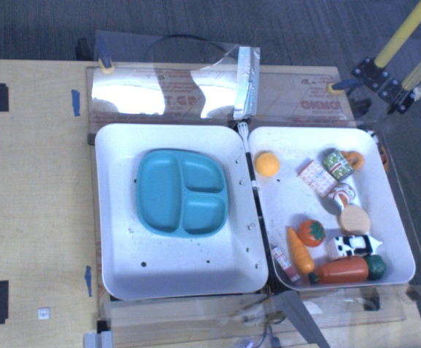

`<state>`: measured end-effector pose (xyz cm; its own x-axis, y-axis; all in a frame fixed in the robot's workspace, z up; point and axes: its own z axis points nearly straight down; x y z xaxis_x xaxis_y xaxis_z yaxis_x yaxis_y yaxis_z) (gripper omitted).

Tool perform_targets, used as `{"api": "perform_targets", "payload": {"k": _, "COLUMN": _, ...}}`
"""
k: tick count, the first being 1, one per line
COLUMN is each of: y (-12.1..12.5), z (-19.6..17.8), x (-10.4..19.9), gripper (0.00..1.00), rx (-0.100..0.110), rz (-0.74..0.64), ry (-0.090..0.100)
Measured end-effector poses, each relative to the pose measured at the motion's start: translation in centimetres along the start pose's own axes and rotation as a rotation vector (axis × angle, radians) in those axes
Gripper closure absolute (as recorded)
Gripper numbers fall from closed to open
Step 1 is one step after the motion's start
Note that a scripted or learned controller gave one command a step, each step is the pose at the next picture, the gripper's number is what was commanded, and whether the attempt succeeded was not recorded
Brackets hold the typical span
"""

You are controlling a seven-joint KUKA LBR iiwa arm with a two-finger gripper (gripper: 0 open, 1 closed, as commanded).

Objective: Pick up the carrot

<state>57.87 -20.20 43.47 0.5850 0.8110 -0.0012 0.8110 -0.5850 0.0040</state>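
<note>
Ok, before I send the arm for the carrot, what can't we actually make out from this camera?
- Carrot: its lower tip meets the red sausage-like toy; whether they touch or overlap is unclear.
- Small packet left of the carrot: too small to read, partly tucked against the right bin's wall.
- Items near the top right, around the green can: crowded, labels blurred.
- Yellow-and-black stand: cut off by the frame's top right edge.

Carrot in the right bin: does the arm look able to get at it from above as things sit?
Probably yes, but tight. The carrot lies uncovered on top, yet a tomato touches its right side and a red sausage crowds its lower end, so fingers have little room.
</note>
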Motion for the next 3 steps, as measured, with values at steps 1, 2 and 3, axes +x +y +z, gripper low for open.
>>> {"api": "perform_targets", "payload": {"k": 1, "y": -1.6, "z": -0.1, "x": -3.0, "gripper": 0.00, "rx": 0.007, "rz": -0.269, "ry": 0.001}}
{"api": "perform_targets", "payload": {"k": 2, "y": -1.6, "z": -0.1, "x": -2.9, "gripper": 0.00, "rx": 0.007, "rz": -0.269, "ry": 0.001}}
{"api": "perform_targets", "payload": {"k": 3, "y": -6.6, "z": -0.1, "x": -6.3, "gripper": 0.00, "rx": 0.005, "rz": -0.481, "ry": 0.002}}
